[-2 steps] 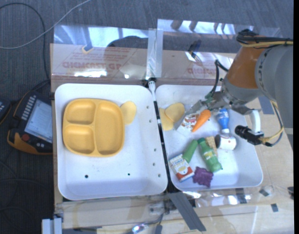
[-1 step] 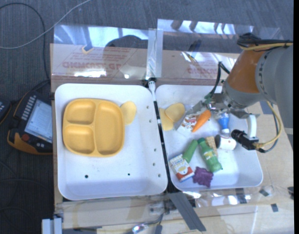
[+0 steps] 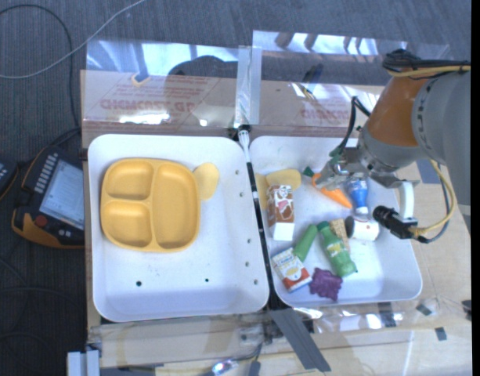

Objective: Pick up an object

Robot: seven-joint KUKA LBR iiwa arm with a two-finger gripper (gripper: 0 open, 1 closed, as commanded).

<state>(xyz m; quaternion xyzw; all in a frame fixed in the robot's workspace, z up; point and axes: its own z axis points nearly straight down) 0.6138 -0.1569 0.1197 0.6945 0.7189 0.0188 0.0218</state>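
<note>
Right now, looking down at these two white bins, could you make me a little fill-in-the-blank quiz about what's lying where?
1. The yellow divided tray lies in the ____ bin as the camera sees it.
2. The toy carrot is coloured ____.
3. The bunch of grapes near the right bin's front edge is coloured ____.
4. The robot arm reaches over the bin that holds the ____ small items.

Missing words: left; orange; purple; many

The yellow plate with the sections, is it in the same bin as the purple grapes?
No, the yellow plate lies in the left bin, while the purple grapes lie in the right bin.
</note>
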